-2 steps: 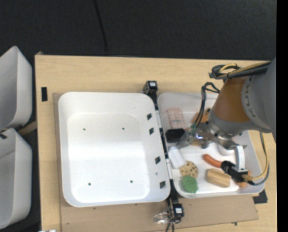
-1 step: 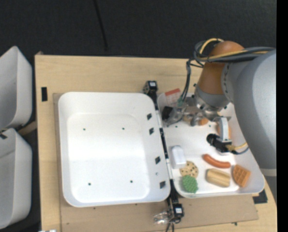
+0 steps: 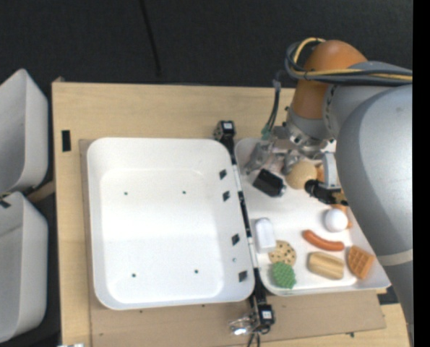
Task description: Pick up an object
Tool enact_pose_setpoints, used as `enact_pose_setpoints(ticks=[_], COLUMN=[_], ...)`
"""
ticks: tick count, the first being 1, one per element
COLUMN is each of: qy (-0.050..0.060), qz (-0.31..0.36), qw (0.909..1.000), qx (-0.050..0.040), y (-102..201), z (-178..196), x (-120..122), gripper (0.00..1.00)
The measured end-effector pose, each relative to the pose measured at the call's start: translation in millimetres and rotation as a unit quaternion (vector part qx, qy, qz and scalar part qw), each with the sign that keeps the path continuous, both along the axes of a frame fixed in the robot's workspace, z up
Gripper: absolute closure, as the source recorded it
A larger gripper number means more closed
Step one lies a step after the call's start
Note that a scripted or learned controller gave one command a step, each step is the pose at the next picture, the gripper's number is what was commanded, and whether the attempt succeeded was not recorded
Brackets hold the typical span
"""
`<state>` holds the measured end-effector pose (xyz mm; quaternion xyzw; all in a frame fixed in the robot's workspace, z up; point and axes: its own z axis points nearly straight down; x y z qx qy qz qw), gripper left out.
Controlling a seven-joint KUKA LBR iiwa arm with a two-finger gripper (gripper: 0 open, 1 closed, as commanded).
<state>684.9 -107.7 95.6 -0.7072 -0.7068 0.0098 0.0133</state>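
The left bin [image 3: 164,223] holds nothing, so it offers wide, flat room with only its low rim to clear. Everything that could be picked lies in the right bin [image 3: 295,210]. Along its left wall, just beside the divide between the bins, sit a white capsule [image 3: 264,231], a cookie [image 3: 282,252] and a green lump [image 3: 282,275], close together and tight to the edge. Further right are a sausage [image 3: 323,241], a roll [image 3: 325,265], a white ball [image 3: 335,220] and a waffle [image 3: 359,262] near the front right corner.

The gripper [image 3: 269,157] is low over the far end of this bin, with a tan ball [image 3: 300,173] just beside it on its right. Whether the gripper is spread or closed I cannot tell, and nothing shows as held, so I judge the pick not yet made: closing on a thing and lifting it are both left.

The bare floor in the bin's middle gives the easiest approach. The things against the left wall look harder to straddle, and the arm [image 3: 373,165] crowds the right side.
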Motion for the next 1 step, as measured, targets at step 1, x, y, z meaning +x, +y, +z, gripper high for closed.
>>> enact_pose_setpoints(ticks=[1], qy=[-0.012], qz=[-0.001], qw=[0.9999], qx=[-0.0027], y=[10.5], z=[1.7], x=[-50.4], gripper=[0.0])
